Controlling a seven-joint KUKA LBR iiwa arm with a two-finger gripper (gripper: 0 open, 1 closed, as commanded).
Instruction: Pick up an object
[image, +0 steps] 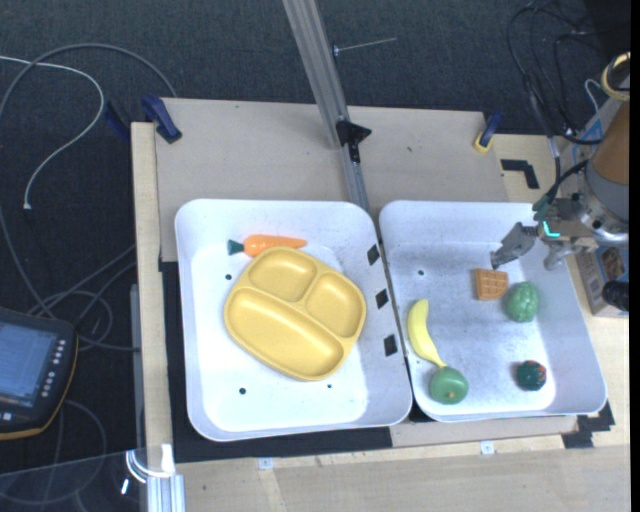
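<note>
Gripper (533, 247) at the right bin's (450, 225) upper right — 2 fingers apart, gripping nothing — above the cracker (490, 285).

Cut off by the right edge: most of the arm (612, 150). Too small to identify: dark red-and-green item (530, 375) in right bin (570, 400).

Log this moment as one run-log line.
hand: open, holding nothing | position: right bin, above waffle | left bin: yellow divided plate, carrot
</note>
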